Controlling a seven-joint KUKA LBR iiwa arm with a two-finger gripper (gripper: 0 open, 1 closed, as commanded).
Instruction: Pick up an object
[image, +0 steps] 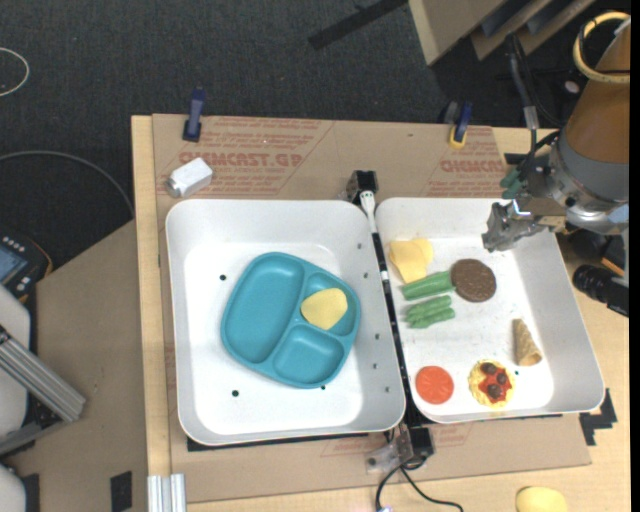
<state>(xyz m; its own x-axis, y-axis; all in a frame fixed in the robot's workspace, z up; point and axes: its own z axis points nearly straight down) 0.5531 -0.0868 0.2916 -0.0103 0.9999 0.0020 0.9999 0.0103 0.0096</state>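
Left bin: a shallow white tray holding a blue divided plate, which lies tilted across the middle of the bin.
Blue divided plate: three compartments; a pale yellow rounded piece rests in the compartment nearest the right bin.
Right bin: a shallow white tray, touching the left bin along a shared edge, with seven small food toys spread over its floor.
Far left of right bin: a yellow cheese wedge, with two green bean pods just below it, lying roughly parallel.
Middle of right bin: a brown round cookie, just beside the upper pod.
Near edge of right bin: an orange-red disc and, beside it, a small yellow tart with red berries.
Right side of right bin: a tan cone, lying on its side, apart from the rest.
Gripper: over the bin's far right corner, above and to the right of the cookie, nothing visibly between its fingers; whether they stand apart or together cannot be told.
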